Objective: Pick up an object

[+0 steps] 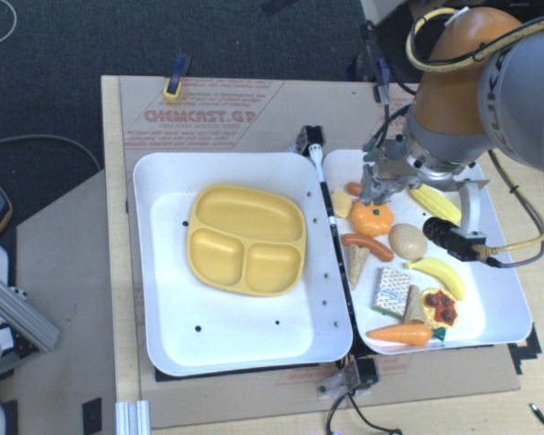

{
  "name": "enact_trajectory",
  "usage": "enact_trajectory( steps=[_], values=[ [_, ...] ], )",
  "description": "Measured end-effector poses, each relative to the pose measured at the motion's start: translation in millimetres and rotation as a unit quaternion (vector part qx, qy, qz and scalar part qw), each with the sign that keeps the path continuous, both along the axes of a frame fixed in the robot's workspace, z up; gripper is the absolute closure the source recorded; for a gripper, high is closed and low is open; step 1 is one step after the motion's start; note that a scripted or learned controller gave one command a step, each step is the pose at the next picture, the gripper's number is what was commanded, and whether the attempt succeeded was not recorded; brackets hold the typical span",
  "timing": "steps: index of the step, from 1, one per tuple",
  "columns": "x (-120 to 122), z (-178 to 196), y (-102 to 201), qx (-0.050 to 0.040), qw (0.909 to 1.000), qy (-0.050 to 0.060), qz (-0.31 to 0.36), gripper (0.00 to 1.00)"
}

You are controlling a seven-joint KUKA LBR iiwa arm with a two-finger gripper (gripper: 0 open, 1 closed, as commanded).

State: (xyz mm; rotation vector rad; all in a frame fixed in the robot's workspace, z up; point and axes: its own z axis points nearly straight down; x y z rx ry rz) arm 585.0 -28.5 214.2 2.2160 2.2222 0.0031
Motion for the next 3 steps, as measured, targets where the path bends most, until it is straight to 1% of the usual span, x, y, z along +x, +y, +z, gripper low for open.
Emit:
enact_trajectory(
  steps=[1, 2, 3],
  values=[
    [27, 16, 46, 0.0007, 1.0000, -0.001, 0.001, 1.00],
    [57, 18, 86, 0.0008, 1.0000, -0.001, 0.001, 1.00],
    [49, 21, 90, 0.0004, 1.0000, 0.003, -0.001, 1.00]
  ],
)
